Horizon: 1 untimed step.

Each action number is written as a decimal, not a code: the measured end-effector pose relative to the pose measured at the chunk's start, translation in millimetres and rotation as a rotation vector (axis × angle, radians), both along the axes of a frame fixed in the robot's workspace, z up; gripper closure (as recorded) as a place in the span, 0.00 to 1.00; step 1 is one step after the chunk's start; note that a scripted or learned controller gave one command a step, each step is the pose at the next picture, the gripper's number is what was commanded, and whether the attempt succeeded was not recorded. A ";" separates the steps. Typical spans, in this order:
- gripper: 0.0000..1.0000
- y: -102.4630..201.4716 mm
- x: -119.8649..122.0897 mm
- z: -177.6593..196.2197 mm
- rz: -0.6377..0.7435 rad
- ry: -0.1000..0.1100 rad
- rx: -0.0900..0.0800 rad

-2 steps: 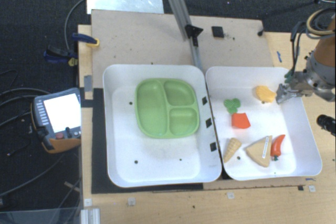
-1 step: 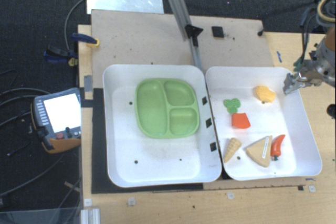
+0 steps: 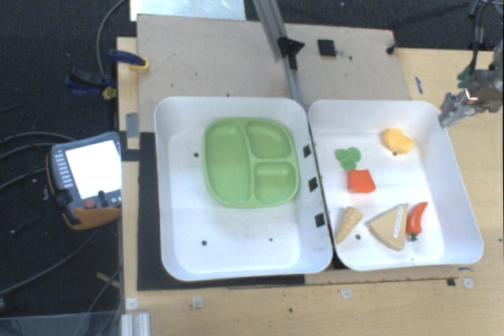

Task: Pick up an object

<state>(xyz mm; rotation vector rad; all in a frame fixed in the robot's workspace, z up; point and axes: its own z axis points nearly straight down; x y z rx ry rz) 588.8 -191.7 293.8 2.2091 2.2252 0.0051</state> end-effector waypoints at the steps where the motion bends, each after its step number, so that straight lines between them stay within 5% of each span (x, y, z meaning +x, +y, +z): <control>1: 1.00 48.6 19.2 -1.7 0.000 0.002 0.001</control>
